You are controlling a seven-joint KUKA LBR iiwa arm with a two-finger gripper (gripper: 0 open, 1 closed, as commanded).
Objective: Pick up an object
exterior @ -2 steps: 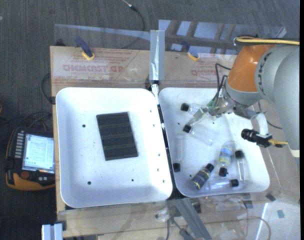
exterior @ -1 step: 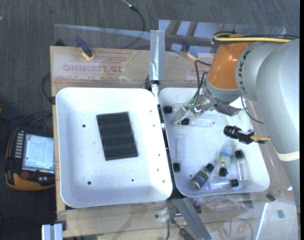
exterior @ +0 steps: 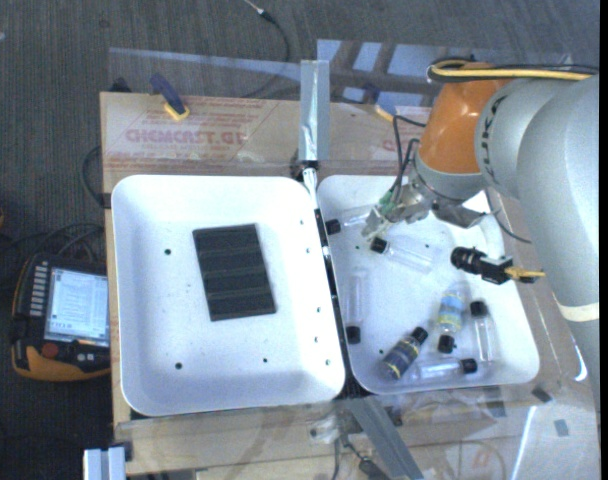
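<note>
Hand (exterior: 384,218) low in right bin (exterior: 504,368), perhaps touching a clear vial (exterior: 402,254)

A robotics lab: a big grey industrial arm with an orange band (exterior: 464,138) leans over two shallow white bins (exterior: 144,228), an orange-cased handheld controller (exterior: 59,318) lies on dark carpet, cables trail nearby.

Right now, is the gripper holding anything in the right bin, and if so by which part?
It cannot be told. The gripper sits low over the right white bin, near a clear plastic vial with a black cap, but no object shows between its fingers.
</note>
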